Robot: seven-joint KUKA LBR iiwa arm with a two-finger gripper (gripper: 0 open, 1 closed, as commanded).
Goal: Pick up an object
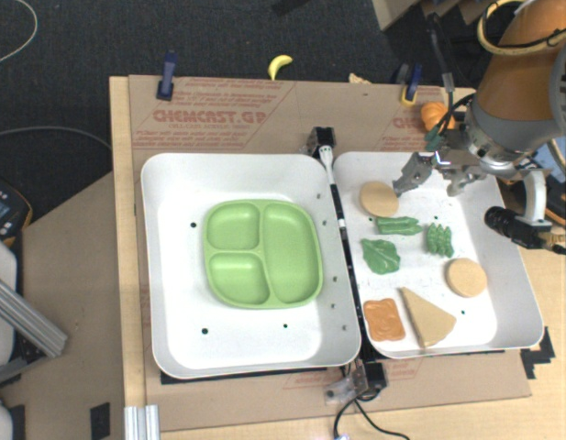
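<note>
The camera view looks down on the counter, where two white bins sit side by side. The left bin holds a light green divided plate with three compartments. The right bin carries the toy foods. A round tan cookie lies toward the bin's ten o'clock corner; at its five o'clock lies a green pea pod, its long axis running from nine to three o'clock. Below that is a dark green leaf, tapering toward ten o'clock. A bumpy green piece sits just to the pod's three o'clock, its length running roughly twelve to six. A second round cookie lies at four o'clock from the bin's centre. Along the near edge rest an orange square piece and a tan wedge, the wedge's tip pointing toward eleven o'clock.

The jaws hang over the bin's far edge, spread apart with nothing between them, one finger near the first cookie's one o'clock side.
</note>
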